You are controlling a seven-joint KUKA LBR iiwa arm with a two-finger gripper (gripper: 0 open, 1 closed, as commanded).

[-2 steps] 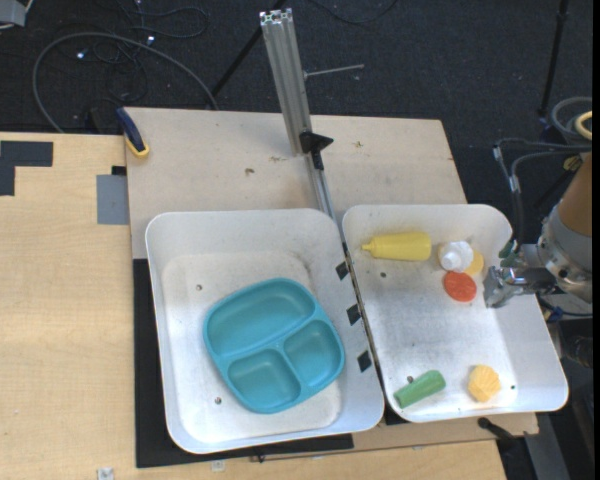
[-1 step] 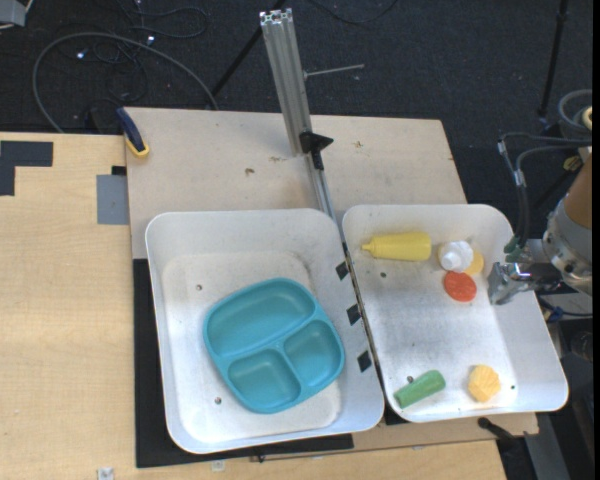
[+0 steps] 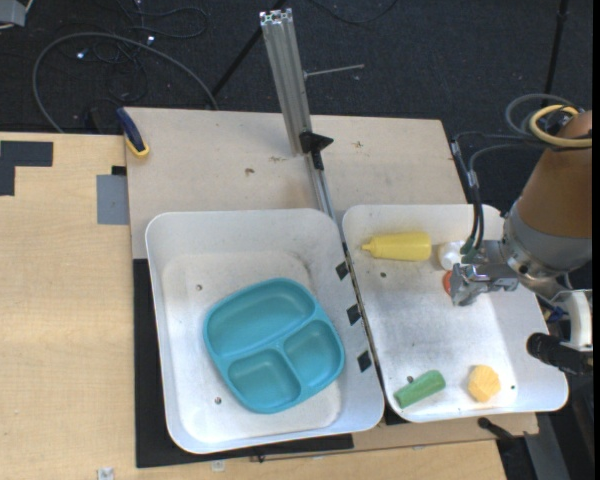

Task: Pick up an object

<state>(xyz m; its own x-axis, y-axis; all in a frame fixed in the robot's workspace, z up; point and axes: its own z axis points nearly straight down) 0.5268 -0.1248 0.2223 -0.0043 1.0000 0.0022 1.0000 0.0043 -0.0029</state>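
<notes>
Starting nearest you, a rounded yellow lump [image 3: 484, 382] and a smooth green cylinder [image 3: 420, 388] lie loose in the right bin [image 3: 430, 298], below the gripper [image 3: 464, 286]. Its jaw state you can't tell. Left and beyond it rests a glossy yellow bottle [image 3: 398, 247], a graspable candidate.
</notes>
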